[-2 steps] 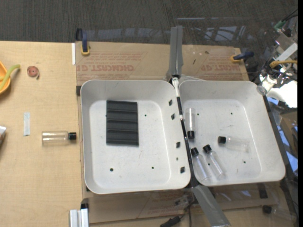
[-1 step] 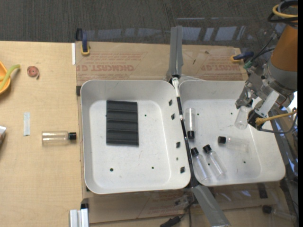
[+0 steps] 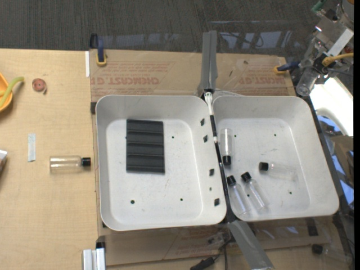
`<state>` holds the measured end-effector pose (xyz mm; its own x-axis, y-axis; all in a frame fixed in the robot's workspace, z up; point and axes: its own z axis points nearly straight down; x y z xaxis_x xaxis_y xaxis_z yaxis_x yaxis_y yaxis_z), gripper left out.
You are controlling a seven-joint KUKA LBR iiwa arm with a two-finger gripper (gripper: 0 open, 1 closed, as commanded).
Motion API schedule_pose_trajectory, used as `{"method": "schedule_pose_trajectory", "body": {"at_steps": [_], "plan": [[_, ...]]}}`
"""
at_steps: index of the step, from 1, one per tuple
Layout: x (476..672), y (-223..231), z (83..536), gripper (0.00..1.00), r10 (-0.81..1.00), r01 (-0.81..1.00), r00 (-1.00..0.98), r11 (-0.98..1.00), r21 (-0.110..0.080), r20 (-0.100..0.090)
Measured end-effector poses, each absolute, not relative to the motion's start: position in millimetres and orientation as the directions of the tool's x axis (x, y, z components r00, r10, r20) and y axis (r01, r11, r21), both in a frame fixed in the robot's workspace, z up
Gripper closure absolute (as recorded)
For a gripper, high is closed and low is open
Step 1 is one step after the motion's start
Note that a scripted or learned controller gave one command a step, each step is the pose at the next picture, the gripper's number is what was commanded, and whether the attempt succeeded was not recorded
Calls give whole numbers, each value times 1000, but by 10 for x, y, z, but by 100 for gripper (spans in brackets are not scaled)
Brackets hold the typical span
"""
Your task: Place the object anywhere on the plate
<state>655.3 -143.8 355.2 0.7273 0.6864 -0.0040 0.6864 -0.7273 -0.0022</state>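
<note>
Nothing placed yet, I'm reckoning. The pincer (image 3: pixel 306 83) is hanging past the right bin's (image 3: pixel 306 108) far corner, and I can't tell its grip state. Four clear vials (image 3: pixel 225 145) are sitting down-left of it, and the black ridged plate (image 3: pixel 145 146) is lying further left, bare, in the left bin (image 3: pixel 112 207).

Grey metal wrist hardware (image 3: pixel 329 35) with yellow, green and blue cable bits
</note>
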Motion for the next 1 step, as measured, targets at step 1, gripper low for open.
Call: {"method": "schedule_pose_trajectory", "body": {"at_steps": [1], "plan": [[5717,-1151,2635,100,639,639,769,-769,-4,-5]]}}
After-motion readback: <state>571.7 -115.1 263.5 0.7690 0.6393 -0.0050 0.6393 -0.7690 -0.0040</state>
